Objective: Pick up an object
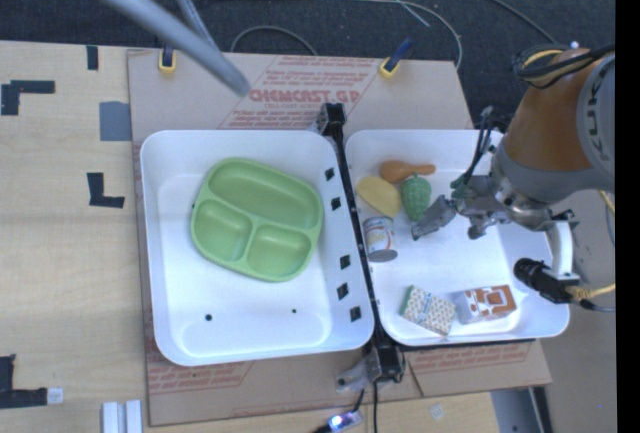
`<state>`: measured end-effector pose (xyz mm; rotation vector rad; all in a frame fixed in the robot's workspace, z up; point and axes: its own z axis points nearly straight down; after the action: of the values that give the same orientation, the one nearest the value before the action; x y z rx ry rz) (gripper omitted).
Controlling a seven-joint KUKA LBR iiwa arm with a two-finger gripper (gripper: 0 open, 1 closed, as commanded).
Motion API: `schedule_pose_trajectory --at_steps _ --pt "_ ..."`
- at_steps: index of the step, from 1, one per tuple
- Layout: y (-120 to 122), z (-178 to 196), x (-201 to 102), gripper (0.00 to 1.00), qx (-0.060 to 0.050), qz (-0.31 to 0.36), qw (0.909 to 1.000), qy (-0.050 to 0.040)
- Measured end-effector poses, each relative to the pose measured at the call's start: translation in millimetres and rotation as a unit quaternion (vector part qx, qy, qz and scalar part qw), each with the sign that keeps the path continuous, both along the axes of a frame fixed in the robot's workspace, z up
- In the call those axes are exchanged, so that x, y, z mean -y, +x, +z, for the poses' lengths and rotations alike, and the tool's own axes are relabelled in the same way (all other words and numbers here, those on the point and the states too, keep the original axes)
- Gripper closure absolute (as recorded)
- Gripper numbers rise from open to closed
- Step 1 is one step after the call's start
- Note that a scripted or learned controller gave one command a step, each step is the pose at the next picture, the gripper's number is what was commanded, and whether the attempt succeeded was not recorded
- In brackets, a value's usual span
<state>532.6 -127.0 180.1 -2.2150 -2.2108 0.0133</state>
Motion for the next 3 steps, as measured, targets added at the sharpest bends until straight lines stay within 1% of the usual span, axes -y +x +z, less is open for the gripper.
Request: schedule_pose_trajectory --at_steps 1,2,3 --pt "3 6 0 0.0 0.006 0.002 1.0 -0.0009" --pt "-3 -58 2 0.0 0.003 0.001 1.0 -0.0007" --pt "-2 -96 7 0.0 0.01 -0.001 0.9999 -0.0065"
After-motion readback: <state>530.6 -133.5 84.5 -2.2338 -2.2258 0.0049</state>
